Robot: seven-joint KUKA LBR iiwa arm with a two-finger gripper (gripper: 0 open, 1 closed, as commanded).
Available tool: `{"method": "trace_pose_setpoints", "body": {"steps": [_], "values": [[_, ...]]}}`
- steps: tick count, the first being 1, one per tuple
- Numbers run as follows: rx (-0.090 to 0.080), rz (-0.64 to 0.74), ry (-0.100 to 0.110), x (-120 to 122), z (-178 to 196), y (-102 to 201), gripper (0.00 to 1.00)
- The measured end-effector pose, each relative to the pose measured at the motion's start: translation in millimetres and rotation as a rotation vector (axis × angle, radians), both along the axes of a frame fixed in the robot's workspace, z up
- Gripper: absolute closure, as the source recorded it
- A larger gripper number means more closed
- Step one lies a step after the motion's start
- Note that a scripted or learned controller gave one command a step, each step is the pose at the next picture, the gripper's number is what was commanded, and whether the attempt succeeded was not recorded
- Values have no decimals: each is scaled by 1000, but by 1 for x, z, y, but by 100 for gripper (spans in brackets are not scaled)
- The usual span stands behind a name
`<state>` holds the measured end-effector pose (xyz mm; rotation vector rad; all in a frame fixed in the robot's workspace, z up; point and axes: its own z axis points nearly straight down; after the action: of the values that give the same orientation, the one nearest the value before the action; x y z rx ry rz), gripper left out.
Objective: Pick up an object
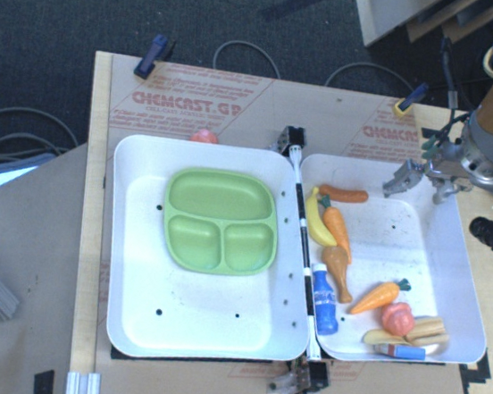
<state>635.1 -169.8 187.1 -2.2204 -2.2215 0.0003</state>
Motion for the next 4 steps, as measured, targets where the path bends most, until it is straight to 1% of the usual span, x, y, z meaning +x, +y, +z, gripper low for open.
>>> {"method": "trace_pose_setpoints", "body": {"steps": [1, 2, 3, 4], "values": [[1, 1, 1, 6, -27, 73, 0], [0, 1, 2, 31, -103, 78, 0], [0, -1, 1, -21, -103, 65, 0], [-1, 0, -3, 19, -102, 76, 0]]}}
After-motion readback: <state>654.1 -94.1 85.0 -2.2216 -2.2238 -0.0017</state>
